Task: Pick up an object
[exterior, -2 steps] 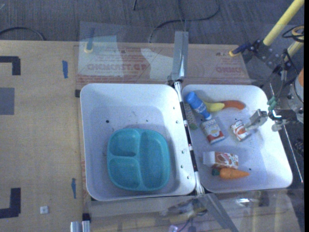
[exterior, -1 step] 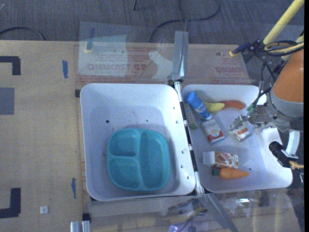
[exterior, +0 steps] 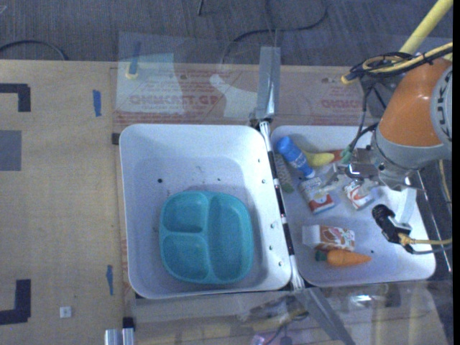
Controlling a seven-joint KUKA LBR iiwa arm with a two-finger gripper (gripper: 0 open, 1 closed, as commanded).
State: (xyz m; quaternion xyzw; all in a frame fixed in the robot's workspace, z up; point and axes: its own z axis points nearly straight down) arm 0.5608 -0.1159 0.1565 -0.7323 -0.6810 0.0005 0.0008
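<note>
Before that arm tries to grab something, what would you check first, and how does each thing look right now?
1. Objects to pick in the right bin: ok. A blue bottle, a banana, a carrot and small cartons are there.
2. Hand over that bin: ok, it sits above the cartons near the bin's top.
3. Hand open or shut: cannot tell, the wrist hides it.
4. Something already held: cannot tell.
5. Easy target with room around it: ok, the carrot lies apart from the crowded cluster, beside only one carton.
6. Left bin: ok, it holds a teal divided tray, well away from the arm.
</note>
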